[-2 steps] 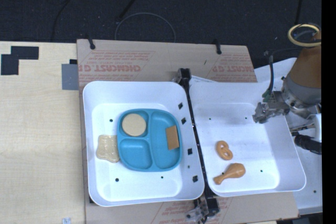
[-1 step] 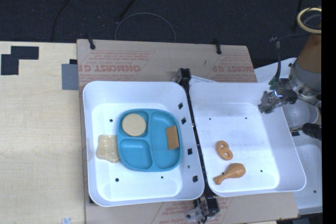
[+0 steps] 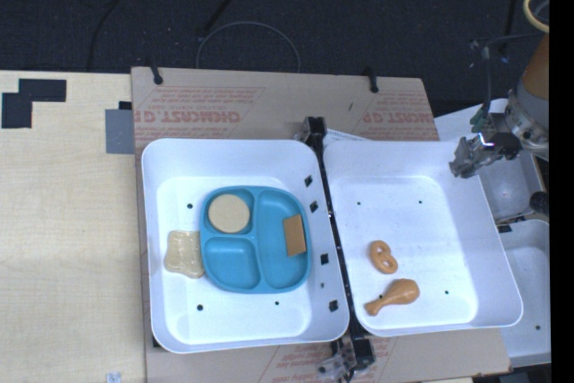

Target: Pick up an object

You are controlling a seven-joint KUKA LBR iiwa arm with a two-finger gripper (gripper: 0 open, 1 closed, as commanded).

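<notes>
In the right bin (image 3: 421, 166) lie a small tan pretzel (image 3: 384, 256) and, just below it, a tan drumstick-shaped piece (image 3: 395, 295). The left bin (image 3: 179, 161) holds a blue divided tray (image 3: 233, 269) with a round cracker (image 3: 228, 213) and a brown rectangular piece (image 3: 294, 235) on it. A pale slice of bread (image 3: 184, 254) lies against the tray's left side. My gripper (image 3: 473, 155) hovers at the right bin's far right corner, well away from the pretzel and drumstick, with nothing seen in it.
A black divider with clips (image 3: 325, 229) runs between the two bins. Both bins rest on a cardboard sheet (image 3: 269, 108) on the wooden bench. Cables lie on the dark floor behind.
</notes>
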